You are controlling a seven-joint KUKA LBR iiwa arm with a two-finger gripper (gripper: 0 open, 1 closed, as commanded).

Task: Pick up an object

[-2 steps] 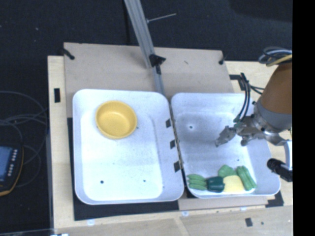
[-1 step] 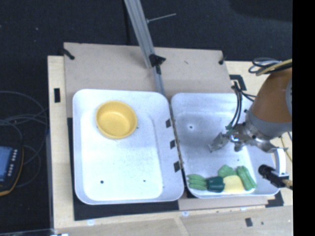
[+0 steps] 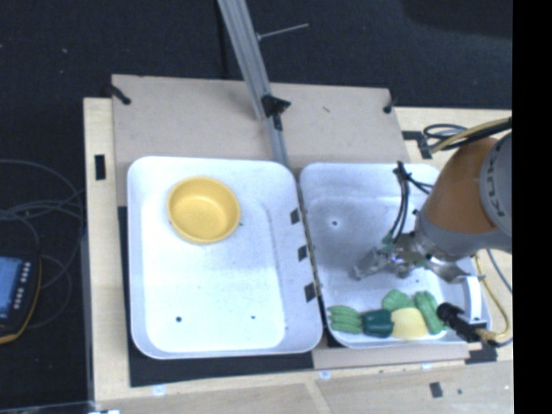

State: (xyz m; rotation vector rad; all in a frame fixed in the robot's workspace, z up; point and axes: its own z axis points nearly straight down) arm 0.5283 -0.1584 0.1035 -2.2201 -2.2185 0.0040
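My gripper [image 3: 369, 266] hangs over the middle of the right bin [image 3: 345, 197], reaching in from the right under the orange band of the arm [image 3: 461, 197]. A cluster of small objects lies along that bin's front edge, just below the gripper. It holds a ridged green piece [image 3: 345, 319], a dark teal block [image 3: 377, 323], a yellow piece [image 3: 410, 323] and two more green pieces [image 3: 397, 300] [image 3: 429, 309]. Nothing is visibly held. A yellow bowl [image 3: 204, 209] sits in the back of the left bin [image 3: 216, 317].
A grey metal rail [image 3: 250, 59] slants down from the top to the divide between the two bins. Cables [image 3: 448, 132] lie at the bench's right side. A dark device with a blue screen [image 3: 15, 291] rests off the bench at far left.
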